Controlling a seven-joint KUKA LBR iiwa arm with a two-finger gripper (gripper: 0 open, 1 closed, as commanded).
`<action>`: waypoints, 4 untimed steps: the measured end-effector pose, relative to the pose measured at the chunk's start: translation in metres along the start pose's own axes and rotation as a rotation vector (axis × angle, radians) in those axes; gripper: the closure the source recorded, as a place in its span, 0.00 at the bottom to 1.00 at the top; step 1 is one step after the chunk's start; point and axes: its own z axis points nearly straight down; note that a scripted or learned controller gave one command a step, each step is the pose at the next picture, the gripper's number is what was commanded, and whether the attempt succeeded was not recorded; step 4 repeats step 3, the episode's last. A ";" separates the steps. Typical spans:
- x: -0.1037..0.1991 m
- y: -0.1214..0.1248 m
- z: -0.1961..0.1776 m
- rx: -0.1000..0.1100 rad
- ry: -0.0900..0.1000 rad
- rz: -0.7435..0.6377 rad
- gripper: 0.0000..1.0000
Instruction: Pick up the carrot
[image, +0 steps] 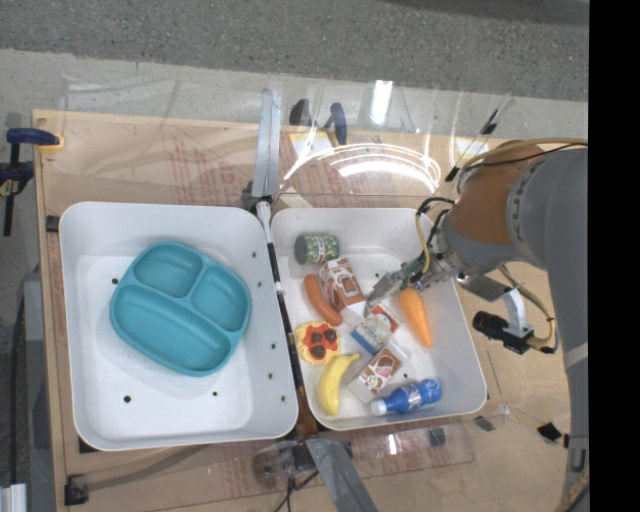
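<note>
The carrot (416, 315) is orange and tapered. It lies in the right bin (462, 350) near that bin's right wall, with its thick end pointing up-left. My gripper (398, 281) reaches in from the right and sits right at the carrot's thick end, low over the bin. The wrist hides where the gripper meets the carrot, so contact is unclear. The carrot looks to be resting on the bin floor.
Around the carrot lie a green can (318, 248), a brown box (343, 282), a sausage (322, 298), two small cartons (376, 327), a banana (335, 380), a yellow toy (317, 342) and a blue bottle (410, 397). The left bin (80, 250) holds a blue divided plate (180, 305).
</note>
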 end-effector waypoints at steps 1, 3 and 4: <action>0.011 -0.035 0.001 0.004 0.005 0.279 0.00; 0.006 -0.005 -0.143 -0.002 0.000 0.340 1.00; 0.006 -0.005 -0.143 -0.002 0.000 0.340 1.00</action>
